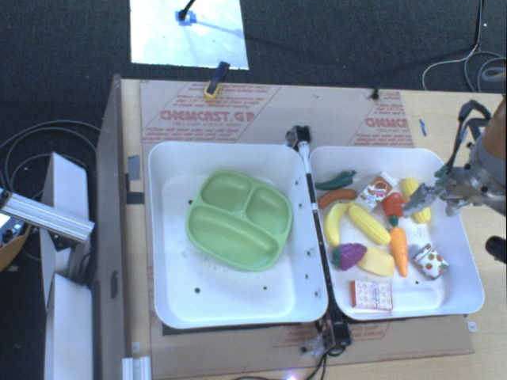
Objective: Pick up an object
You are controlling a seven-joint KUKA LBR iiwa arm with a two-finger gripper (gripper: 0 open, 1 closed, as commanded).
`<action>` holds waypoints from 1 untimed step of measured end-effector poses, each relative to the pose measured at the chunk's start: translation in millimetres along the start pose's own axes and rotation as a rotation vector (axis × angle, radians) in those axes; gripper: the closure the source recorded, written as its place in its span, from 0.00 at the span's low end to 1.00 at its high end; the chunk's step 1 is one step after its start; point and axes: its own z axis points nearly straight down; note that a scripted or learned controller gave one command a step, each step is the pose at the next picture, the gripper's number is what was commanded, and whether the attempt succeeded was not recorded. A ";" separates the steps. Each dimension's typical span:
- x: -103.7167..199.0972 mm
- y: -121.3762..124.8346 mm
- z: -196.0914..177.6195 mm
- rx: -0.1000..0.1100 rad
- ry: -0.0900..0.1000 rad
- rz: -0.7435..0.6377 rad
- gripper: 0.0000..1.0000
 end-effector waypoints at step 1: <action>13.0 46.8 125.4 -0.004 0.002 -0.002 0.00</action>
